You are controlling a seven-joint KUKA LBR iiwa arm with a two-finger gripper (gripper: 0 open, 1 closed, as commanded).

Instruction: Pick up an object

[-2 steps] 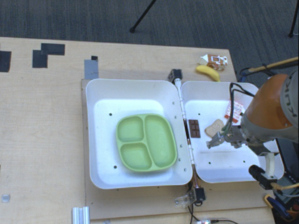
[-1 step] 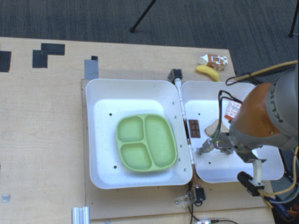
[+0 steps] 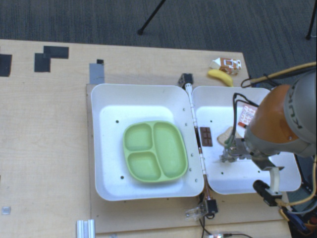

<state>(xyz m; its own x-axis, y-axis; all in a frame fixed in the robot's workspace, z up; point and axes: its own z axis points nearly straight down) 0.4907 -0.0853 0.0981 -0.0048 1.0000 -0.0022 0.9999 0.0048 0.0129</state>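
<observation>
The gripper (image 3: 229,155) hangs low in the right bin (image 3: 218,182) — I cannot tell if it grasps anything. Just above it lies a tan object (image 3: 227,134); a brown block (image 3: 205,136) sits beside. The left bin (image 3: 106,133) holds a green tray (image 3: 154,151).

The light wood worktop (image 3: 44,133) had two white bins (image 3: 106,133) side by side, plus a banana (image 3: 220,77) and small carton (image 3: 227,63) behind them.
</observation>
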